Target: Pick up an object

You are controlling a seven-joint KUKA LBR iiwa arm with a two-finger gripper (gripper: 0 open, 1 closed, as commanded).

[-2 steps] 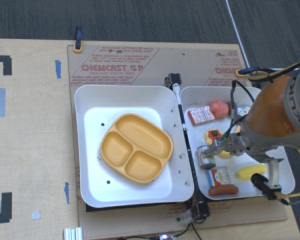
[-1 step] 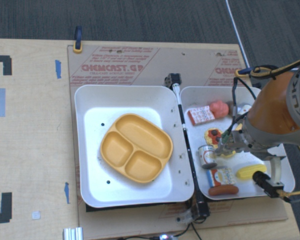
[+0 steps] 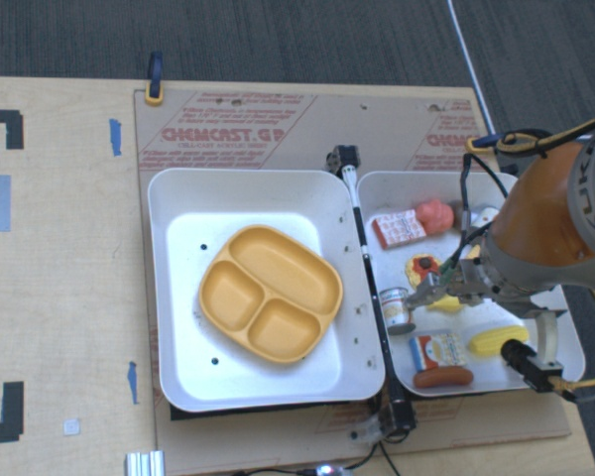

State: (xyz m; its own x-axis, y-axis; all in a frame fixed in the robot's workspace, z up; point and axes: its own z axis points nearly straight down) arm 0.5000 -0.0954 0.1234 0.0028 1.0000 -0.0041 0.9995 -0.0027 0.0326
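My gripper [image 3: 428,288] hangs low over the middle of the right bin [image 3: 573,337], with the grey and orange arm behind it to the right. Just left of it lies a small silver can [image 3: 394,308]. A yellow and red toy [image 3: 422,266] sits just above it, and a yellow piece [image 3: 444,304] lies partly under it. I see nothing held in it.
The right bin also holds a pink lump [image 3: 435,214], a red and white box [image 3: 398,229], a small carton [image 3: 438,348], a sausage [image 3: 442,376] and a yellow banana-like toy [image 3: 497,341]. The left bin [image 3: 178,266] holds an orange divided plate [image 3: 270,293].
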